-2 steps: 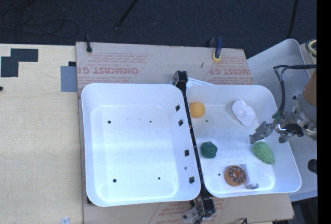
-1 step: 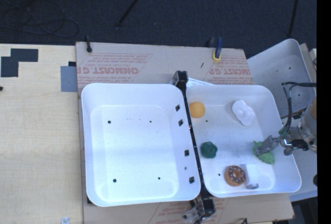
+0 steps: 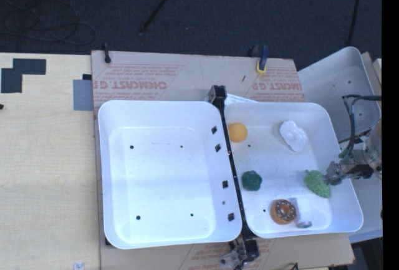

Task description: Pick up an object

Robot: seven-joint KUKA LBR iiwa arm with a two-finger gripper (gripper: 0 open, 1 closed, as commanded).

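Cardboard-topped bench (image 3: 156, 75): right shallow white plastic bin (image 3: 312, 114); gripper (image 3: 333, 175) at its right rim (finger state indiscernible), touching leafy green toy (image 3: 317, 183), presumably targeting it.

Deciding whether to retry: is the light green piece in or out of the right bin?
In: the light green piece lies inside the right bin, near its right wall.

Counted: two bins (image 3: 112, 119) (image 3: 336, 119); one orange ball (image 3: 237, 132); one white lump (image 3: 293, 136); one dark green ball (image 3: 252, 180); one green leafy piece (image 3: 317, 183); one donut (image 3: 283, 211).
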